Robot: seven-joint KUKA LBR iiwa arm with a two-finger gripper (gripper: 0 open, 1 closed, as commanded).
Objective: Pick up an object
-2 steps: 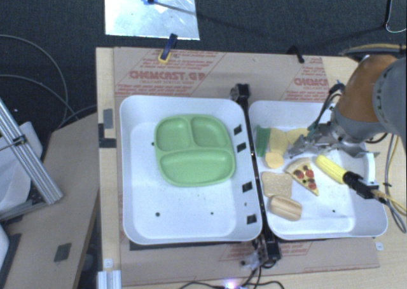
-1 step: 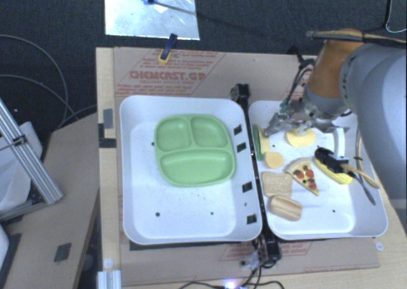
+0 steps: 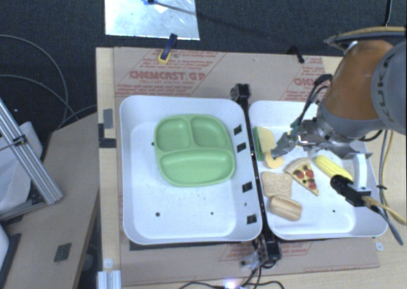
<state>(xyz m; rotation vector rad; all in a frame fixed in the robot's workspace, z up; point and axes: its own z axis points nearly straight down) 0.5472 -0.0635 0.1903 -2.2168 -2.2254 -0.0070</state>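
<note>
The desk [image 3: 210, 68] bears two white bins; a foil sheet [image 3: 151, 2] lies upper left on dark floor. The pincer [image 3: 284, 146] hangs open, holding nothing.

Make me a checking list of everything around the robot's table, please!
Surface: two white bins side by side on a cardboard-covered bench.
Job's things: in the right bin, pizza slice, corn, bread slice, bread roll, yellow-green piece.
Clutter: green divided plate in the left bin.
Grippers: gripper low over the right bin, beside the yellow-green piece.
Cables: dark cables on the floor, left.
Surroundings: shiny sheet beyond the bench.
</note>
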